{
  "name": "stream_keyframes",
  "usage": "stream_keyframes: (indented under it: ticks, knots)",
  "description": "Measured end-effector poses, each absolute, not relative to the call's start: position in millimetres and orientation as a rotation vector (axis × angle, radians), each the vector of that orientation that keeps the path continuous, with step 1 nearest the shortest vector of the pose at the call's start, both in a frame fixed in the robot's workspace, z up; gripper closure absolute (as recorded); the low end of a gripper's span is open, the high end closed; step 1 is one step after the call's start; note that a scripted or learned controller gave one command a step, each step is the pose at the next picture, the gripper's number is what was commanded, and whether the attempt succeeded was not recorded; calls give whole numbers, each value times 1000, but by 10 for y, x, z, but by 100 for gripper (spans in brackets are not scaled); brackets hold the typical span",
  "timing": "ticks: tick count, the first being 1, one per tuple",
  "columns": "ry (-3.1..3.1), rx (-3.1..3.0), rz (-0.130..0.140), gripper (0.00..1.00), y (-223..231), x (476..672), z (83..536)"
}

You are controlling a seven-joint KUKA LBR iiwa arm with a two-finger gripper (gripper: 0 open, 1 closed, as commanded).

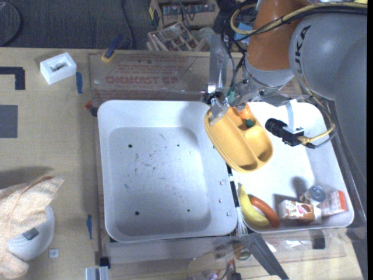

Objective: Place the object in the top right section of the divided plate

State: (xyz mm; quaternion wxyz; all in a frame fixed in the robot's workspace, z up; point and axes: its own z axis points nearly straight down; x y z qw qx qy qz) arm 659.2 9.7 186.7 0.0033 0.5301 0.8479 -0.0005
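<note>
A yellow divided plate [242, 147] rests tilted across the inner edge of the right bin [326, 162], overlapping the left bin's wall. A small orange object with a green tip [247, 118], like a toy carrot, lies in the plate's upper section. My gripper [228, 101] hangs just above the plate's upper left rim, close beside that orange object. The wrist body hides where the gripper meets the plate. A black part with cables [282, 130] sticks out of the wrist over the plate's right side.
The left bin [111, 156] sits beside the plate. At the right bin's front lie a banana [249, 210], a red sausage [265, 210], a small carton [299, 210], a round can [317, 192] and an orange packet [337, 201]. A cloth [26, 200] lies far left.
</note>
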Motion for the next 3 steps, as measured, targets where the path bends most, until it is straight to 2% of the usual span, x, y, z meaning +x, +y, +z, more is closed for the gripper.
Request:
stream_keyframes:
  ticks: [3]
  knots:
    - [2658,1662,-2,0,97,6592,1867]
